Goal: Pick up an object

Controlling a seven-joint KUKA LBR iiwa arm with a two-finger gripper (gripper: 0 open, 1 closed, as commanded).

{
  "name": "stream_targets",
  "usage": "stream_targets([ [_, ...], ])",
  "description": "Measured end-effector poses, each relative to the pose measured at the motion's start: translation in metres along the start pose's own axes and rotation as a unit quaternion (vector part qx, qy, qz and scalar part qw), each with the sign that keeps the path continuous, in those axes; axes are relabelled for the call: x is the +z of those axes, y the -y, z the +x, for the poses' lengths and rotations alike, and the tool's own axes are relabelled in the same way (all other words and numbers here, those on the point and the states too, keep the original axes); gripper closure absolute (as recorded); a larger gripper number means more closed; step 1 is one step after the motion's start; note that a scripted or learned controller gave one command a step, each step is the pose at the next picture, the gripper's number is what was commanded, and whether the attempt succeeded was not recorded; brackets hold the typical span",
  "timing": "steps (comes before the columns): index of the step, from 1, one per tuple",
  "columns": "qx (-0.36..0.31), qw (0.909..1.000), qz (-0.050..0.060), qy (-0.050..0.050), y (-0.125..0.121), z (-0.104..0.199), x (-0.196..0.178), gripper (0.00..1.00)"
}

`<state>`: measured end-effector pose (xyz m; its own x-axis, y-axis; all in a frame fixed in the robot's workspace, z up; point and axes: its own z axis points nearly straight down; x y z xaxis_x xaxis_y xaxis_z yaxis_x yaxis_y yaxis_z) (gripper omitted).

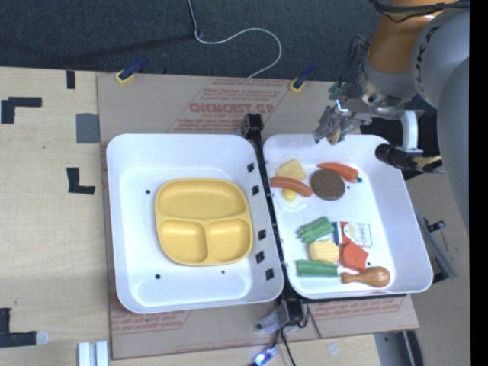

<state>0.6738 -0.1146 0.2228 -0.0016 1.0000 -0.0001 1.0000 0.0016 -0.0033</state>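
- Cardboard sheeting (221,105) covers the bench beneath two shallow white bins, with dark fabric behind it and a thin white cable (229,33) looped across that fabric.
- Inside the left bin (130,204) a yellow divided plate (204,221) is seen lying flat, near the middle.
- Small toy foods are gathered in the right bin (396,227): a brown round patty (329,184), a red sausage (337,171) just behind it, a second sausage (290,185) beside a yellow wedge (291,169) and a fried egg (290,196).
- Nearer the front edge, green pods (316,228), a corn piece (323,250), a small printed packet (358,233), an orange piece (353,256), a green bean (316,268) and a drumstick (366,277) are clustered closely.
- The gripper (329,132) is held above the far rim of the right bin, carried by the grey arm with its orange band (400,25).
- Nothing is seen between its fingers; whether they are parted cannot be told.
- All the toy foods lie below and in front of the gripper, apart from it; the red sausage and patty are nearest.
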Motion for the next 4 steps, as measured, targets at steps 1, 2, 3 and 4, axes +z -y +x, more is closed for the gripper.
stream_targets([
  [1,-0.002,1.0,0.001,-0.001,0.028,0.046,0.011,1.0],
  [2,-0.003,1.0,0.0,-0.001,0.048,0.099,-0.006,1.0],
  [3,-0.001,1.0,0.002,0.0,0.056,0.111,0.011,1.0],
  [4,0.0,1.0,0.001,0.0,0.066,0.108,0.006,1.0],
])
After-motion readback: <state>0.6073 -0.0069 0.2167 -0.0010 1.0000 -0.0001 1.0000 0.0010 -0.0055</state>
